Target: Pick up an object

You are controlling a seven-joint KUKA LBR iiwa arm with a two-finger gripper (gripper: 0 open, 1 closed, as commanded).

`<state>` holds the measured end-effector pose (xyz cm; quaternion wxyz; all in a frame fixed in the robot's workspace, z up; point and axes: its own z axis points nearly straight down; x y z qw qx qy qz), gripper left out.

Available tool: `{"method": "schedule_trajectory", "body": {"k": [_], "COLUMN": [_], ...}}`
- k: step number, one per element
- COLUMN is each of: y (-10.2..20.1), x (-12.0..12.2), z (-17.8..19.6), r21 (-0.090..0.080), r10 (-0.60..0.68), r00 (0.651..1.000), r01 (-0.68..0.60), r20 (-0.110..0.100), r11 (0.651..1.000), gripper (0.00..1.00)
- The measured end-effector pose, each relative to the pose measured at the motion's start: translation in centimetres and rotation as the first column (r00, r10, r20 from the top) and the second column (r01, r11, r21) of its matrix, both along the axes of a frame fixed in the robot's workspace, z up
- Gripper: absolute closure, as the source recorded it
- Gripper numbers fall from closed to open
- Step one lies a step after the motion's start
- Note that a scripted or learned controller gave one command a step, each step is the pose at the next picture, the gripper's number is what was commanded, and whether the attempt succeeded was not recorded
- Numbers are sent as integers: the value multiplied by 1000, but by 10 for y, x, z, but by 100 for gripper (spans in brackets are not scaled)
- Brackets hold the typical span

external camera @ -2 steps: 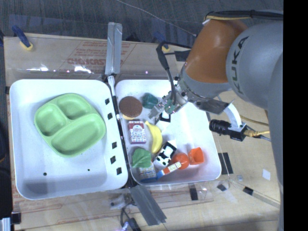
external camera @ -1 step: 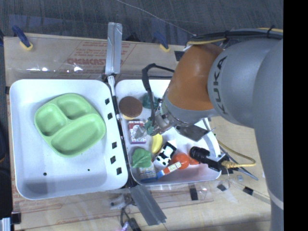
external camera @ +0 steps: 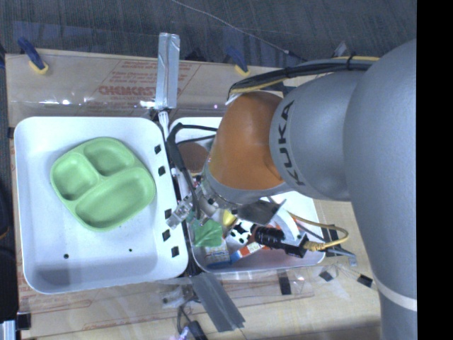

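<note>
The grey arm [external camera: 340,119] covers the right bin [external camera: 311,250]. Left of the gripper [external camera: 202,214] (jaw state I cannot tell) the left bin [external camera: 35,190] holds a green divided plate [external camera: 102,183]. Small objects [external camera: 212,239] lie just under the gripper.
</note>
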<state>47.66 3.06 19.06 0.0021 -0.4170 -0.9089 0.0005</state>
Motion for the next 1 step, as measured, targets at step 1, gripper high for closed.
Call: {"method": "schedule_trajectory", "body": {"k": [1], "y": [6], "x": [92], "z": [78], "r21": [-1], "r10": [-6], "r00": [1000], "r01": [6], "r20": [11], "r11": [1000], "gripper": [100]}}
